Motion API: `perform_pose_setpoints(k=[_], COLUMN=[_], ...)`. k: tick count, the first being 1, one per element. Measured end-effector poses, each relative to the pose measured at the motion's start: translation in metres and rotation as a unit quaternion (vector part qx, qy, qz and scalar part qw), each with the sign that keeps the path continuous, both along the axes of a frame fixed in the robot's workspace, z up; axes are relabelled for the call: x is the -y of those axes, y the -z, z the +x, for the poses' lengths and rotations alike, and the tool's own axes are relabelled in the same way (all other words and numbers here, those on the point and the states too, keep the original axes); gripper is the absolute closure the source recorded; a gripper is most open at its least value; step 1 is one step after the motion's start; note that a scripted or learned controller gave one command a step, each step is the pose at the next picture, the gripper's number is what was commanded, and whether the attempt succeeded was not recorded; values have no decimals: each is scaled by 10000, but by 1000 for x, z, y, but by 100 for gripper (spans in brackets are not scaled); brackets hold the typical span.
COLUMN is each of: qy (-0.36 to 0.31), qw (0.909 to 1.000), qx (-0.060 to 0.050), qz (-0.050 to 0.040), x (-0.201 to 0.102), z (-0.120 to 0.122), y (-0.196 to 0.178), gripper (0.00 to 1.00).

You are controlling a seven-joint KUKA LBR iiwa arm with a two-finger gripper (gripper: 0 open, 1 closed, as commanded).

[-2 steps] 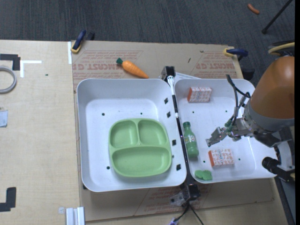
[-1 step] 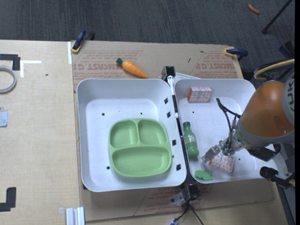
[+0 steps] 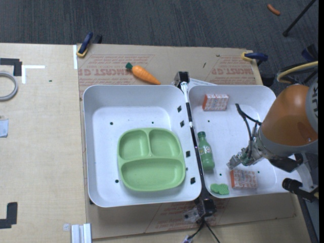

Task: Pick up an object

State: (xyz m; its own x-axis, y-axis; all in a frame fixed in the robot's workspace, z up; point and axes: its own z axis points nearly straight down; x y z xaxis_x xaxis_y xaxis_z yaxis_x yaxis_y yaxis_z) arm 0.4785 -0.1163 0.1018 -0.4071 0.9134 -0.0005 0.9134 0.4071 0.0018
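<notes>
My gripper [image 3: 238, 160] hangs low in the right bin [image 3: 263, 97], near its front right, just above and left of a red-and-white packet [image 3: 245, 179]. A green bottle [image 3: 205, 150] lies along the bin's left wall. A small green piece [image 3: 219, 189] sits at the front edge. A second red-and-white box [image 3: 215, 102] rests at the back of that bin. The arm's orange band [image 3: 292, 116] hides the bin's right side. Nothing shows between the fingers.
The left bin [image 3: 101, 135] holds a green divided plate [image 3: 151, 159]. A toy carrot [image 3: 143, 73] lies on the cardboard behind the bins. Clamps sit at the cardboard's back corners, and a dark cable runs across the right bin toward the gripper.
</notes>
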Motion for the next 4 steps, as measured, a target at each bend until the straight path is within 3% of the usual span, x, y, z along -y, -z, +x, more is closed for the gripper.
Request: perform_pose_setpoints(k=[1,2,3,4], qy=[-2,48,-2201,-2344], qw=[10000,10000,9755,9721], qx=[-1,-1,-3,3], qz=[0,-5,-5,-11], x=[0,-55,-57,9], z=[0,60,0,76], y=[0,-90,-90,-66], gripper=[0,0,0,0])
